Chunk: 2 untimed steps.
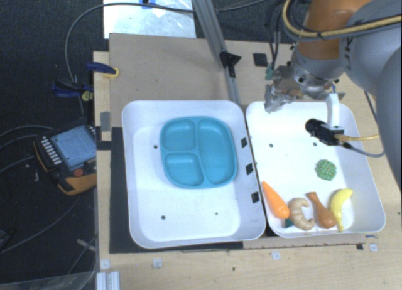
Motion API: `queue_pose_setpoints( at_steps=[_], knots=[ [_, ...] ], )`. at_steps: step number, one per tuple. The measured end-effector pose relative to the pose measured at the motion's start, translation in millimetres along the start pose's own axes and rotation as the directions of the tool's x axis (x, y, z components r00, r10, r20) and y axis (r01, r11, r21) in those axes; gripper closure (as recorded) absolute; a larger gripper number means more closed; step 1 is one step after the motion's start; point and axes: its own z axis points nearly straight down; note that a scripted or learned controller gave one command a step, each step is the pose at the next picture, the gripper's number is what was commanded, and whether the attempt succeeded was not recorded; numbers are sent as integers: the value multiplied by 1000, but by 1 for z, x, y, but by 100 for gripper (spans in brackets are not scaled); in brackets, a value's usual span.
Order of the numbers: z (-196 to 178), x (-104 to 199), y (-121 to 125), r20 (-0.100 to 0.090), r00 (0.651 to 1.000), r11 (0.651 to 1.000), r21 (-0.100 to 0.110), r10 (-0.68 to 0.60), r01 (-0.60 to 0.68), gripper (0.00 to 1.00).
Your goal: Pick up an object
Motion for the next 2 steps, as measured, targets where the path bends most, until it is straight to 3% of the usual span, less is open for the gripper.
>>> queue_pose_setpoints(
  at_steps=[1,2],
  knots=[
    [4,59,12,-1,1000,1000,-2,-1,1,100],
    [11,105,8,1,1000,1000,-1,2,-2,100]
  ],
)
